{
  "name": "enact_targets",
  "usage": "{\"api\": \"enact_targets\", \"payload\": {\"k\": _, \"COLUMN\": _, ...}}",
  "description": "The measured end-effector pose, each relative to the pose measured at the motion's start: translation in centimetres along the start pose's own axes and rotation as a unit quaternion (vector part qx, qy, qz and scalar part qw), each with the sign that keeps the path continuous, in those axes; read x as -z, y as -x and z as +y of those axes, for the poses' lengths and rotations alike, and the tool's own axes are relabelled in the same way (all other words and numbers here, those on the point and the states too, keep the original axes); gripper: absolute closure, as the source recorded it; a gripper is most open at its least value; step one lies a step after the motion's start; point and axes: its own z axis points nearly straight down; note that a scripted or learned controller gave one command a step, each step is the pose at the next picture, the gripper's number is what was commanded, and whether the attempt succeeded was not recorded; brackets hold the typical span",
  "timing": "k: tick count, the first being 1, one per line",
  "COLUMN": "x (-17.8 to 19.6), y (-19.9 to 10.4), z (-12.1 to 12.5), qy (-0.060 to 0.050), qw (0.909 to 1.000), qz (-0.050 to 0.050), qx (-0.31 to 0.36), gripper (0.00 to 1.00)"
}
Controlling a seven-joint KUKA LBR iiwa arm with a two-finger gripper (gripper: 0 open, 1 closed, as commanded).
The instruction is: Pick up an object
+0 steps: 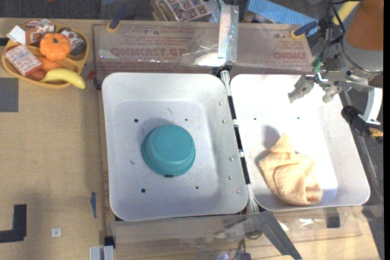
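A teal bowl (pixel 169 150) lies upside down in the middle of the left bin (pixel 122 94). A crumpled pale-yellow cloth (pixel 290 176) rests in the near half of the right bin (pixel 256 94). My gripper (pixel 312 94) hangs over the far right part of the right bin, well behind the cloth and apart from it. Its two fingers are spread open with nothing between them. The orange band of the arm (pixel 368 27) shows above it at the right edge.
A basket of toy fruit and food (pixel 46 55) sits on the bench at the far left. Clear plastic sheets over cardboard (pixel 164 49) stand along the back of both bins. Boxes and cables crowd the floor behind.
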Motion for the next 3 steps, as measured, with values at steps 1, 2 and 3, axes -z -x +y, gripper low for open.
{"api": "enact_targets", "payload": {"k": 1, "x": -12.1, "y": -2.3, "z": -6.9, "qy": 0.0, "qw": 0.9995, "qz": 0.0, "qx": -0.03, "gripper": 0.0}}
{"api": "enact_targets", "payload": {"k": 2, "x": -13.0, "y": -1.0, "z": -5.2, "qy": 0.003, "qw": 0.9968, "qz": 0.001, "qx": -0.08, "gripper": 0.0}}
{"api": "enact_targets", "payload": {"k": 3, "x": -13.0, "y": -4.4, "z": -5.1, "qy": 0.004, "qw": 0.9984, "qz": 0.0, "qx": 0.056, "gripper": 0.0}}
